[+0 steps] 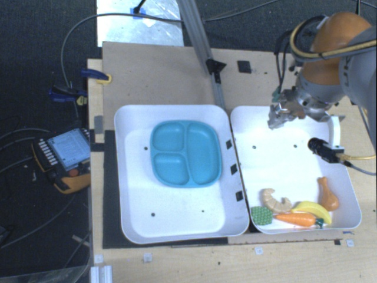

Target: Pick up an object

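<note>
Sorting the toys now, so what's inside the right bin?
In the right bin: a shrimp, banana, carrot, drumstick and green piece. The gripper covers its far edge.

Smooth white plastic bins (pixel 177 223), a matt blue plastic plate (pixel 185 153), on a bare brown fibreboard bench (pixel 153 75).

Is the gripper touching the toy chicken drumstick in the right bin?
Apart. The camera view shows the gripper over the far end of the right bin, while the chicken drumstick lies near the bin's near right corner, with bare white floor between them.
</note>
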`<state>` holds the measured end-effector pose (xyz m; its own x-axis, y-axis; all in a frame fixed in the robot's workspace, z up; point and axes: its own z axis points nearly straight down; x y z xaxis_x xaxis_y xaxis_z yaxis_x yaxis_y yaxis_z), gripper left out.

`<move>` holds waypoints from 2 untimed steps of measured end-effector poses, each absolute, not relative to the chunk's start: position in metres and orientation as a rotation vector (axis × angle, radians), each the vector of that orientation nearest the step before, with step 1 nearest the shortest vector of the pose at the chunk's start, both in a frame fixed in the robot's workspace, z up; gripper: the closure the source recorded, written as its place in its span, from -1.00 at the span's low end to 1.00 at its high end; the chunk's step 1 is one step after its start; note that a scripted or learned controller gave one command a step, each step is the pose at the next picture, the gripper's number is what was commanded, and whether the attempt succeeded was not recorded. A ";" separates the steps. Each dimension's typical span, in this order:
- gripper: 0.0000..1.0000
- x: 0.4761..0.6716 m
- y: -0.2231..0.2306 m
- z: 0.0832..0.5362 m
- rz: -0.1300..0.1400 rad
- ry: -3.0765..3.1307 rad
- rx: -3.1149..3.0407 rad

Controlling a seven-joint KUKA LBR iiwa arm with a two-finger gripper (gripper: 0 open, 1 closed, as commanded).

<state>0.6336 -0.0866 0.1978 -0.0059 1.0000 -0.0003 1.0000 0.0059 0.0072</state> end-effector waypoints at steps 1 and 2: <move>1.00 0.632 -0.082 0.243 0.008 2.225 2.210; 1.00 0.618 -0.037 0.233 0.002 2.231 2.213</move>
